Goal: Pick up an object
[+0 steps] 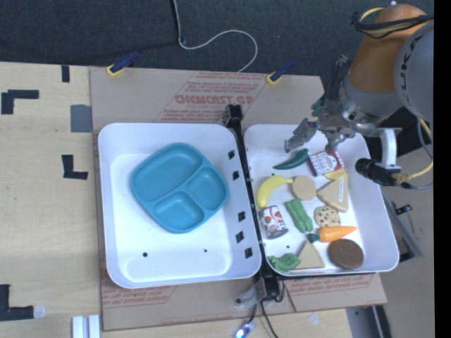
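White right bin (pixel 380 255): green pepper (pixel 290 160) lies just below the claw (pixel 315 136).

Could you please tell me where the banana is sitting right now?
The banana lies in the right bin, near its left wall, just below the dark green pepper and left of the round tan cookie.

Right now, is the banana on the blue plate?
No, the banana lies in the right bin with other toy food; the blue plate sits in the left bin.
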